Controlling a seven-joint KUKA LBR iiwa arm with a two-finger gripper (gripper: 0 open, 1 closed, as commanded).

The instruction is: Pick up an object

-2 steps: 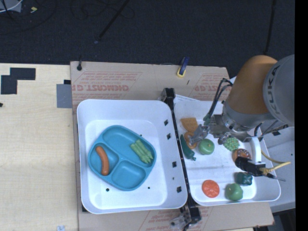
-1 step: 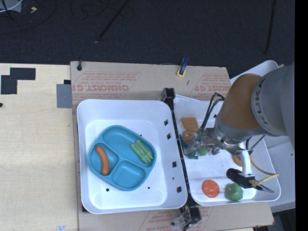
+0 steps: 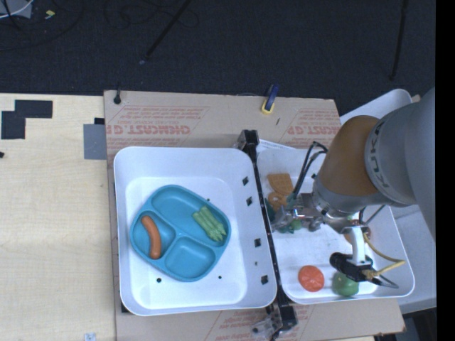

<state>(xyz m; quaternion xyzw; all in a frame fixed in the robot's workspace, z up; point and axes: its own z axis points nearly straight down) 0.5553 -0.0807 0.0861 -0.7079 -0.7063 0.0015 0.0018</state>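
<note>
Your claw (image 3: pixel 284 219) low in the right bin (image 3: pixel 398 240), can't tell its state, tan obj (image 3: pixel 280 184) just above it, red ball (image 3: pixel 311 278) and green obj (image 3: pixel 345 285) below-right, blue tray (image 3: pixel 181 261) w/ sausage (image 3: pixel 151 236) and green beans (image 3: pixel 210 222) in left bin (image 3: pixel 135 190), well left of it.

Two white bins (image 3: pixel 135 190), one blue tray (image 3: pixel 186 258), one sausage (image 3: pixel 151 236), one tomato (image 3: pixel 311 278)

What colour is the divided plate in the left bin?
Blue; the plate shows plainly in the camera view.
</note>
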